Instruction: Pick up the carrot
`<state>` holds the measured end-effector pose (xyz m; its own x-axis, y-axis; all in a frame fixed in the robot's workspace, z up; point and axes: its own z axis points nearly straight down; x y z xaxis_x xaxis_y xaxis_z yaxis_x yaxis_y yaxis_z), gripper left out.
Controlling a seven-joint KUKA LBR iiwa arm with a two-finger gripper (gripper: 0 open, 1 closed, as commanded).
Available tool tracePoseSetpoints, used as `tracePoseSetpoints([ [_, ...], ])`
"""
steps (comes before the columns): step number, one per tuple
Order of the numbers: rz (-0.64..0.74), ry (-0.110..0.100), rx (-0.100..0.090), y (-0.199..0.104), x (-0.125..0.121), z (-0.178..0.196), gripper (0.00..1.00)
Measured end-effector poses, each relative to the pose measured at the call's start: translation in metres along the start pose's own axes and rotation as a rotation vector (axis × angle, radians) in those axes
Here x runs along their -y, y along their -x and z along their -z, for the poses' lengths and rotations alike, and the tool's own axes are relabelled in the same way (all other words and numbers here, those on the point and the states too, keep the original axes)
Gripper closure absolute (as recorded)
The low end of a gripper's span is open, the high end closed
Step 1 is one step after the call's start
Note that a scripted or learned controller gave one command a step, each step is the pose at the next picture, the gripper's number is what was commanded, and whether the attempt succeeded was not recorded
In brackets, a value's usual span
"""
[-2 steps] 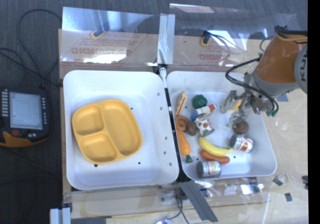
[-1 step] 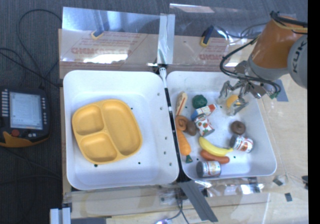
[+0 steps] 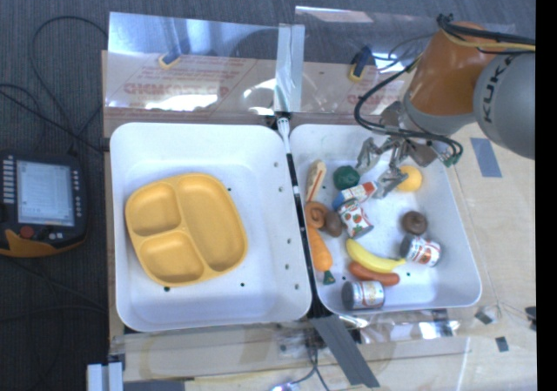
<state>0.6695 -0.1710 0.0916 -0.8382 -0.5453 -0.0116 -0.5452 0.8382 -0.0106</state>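
Note:
The carrot [image 3: 320, 252] is orange with a green tip and lies along the left wall of the right bin [image 3: 466, 246], pointing toward the front. My gripper [image 3: 381, 158] hangs over the back middle of that bin, well behind and to the right of the carrot. Its fingers [image 3: 369, 152] are spread open, and I see nothing held between them. A small can [image 3: 359, 192] and a yellow lemon [image 3: 407, 178] lie just below it.
The right bin also holds a green piece [image 3: 346, 177], a bread stick [image 3: 314, 178], a brown pastry [image 3: 329, 219] touching the carrot's back end, a banana [image 3: 370, 257], a red sausage [image 3: 374, 274] and several cans. A yellow divided plate [image 3: 184, 228] sits in the left bin [image 3: 261, 302].

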Motion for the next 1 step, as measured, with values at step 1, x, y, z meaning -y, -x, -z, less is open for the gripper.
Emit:
tracePoseSetpoints([
  [1, 0.66, 0.007, 0.0, -0.0248, 0.0451, 0.1726, 1.0],
])
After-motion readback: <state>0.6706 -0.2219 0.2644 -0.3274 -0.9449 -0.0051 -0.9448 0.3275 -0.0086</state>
